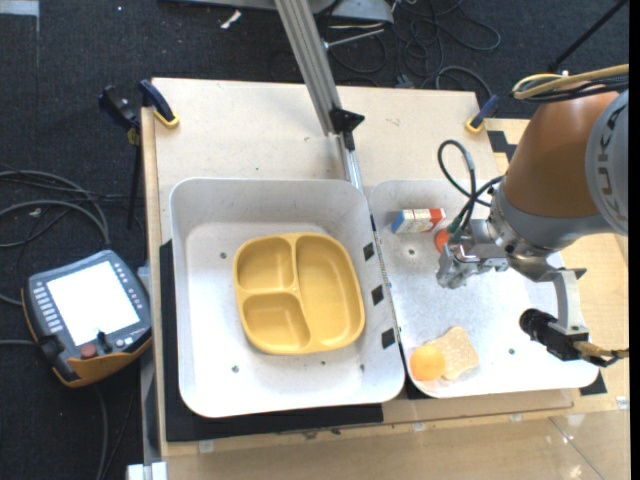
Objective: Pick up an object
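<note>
Arm's reaching in over the right bin [520, 363] with the gripper [453, 268] low near the bin's middle. Honestly can't tell from this angle whether the jaws are apart or together; the wrist covers them, and nothing visibly sits between them.

Closest candidate is the small carton [418, 219], white with red and blue, lying on its side just beyond the jaws toward the bin's far wall. I'd go for that: slide over it, line the jaws across its narrow side, drop straight down and squeeze. It's close to the wall, so approaching crooked could just shove it.

The other option is the orange ball [427, 362] touching a tan slice of bread [460, 352], on the near side of the jaws.

The left bin [200, 218] holds a yellow divided plate [298, 293], three compartments, nothing in them.
</note>
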Tool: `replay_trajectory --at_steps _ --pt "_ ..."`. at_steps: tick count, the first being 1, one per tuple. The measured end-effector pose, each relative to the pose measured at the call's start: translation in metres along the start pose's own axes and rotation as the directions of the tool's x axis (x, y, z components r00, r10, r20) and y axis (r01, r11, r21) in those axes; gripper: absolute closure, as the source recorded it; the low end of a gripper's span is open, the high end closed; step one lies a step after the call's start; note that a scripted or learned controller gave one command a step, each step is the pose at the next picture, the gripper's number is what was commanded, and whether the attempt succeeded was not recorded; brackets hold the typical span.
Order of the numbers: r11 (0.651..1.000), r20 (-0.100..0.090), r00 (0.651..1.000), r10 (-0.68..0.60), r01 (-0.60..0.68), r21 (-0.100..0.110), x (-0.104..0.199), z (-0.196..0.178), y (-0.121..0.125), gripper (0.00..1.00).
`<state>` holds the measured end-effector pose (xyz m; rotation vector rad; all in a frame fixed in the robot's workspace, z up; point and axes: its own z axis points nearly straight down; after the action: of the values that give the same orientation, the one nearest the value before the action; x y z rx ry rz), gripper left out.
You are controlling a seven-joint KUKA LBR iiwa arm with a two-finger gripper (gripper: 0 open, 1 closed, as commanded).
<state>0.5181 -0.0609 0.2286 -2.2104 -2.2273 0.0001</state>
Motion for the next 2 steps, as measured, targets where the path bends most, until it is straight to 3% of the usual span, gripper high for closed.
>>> replay_trajectory --at_steps 2 --pt "1.0 0.001 1.0 0.0 0.0 0.0 0.106 -0.003 -0.005 1.0"
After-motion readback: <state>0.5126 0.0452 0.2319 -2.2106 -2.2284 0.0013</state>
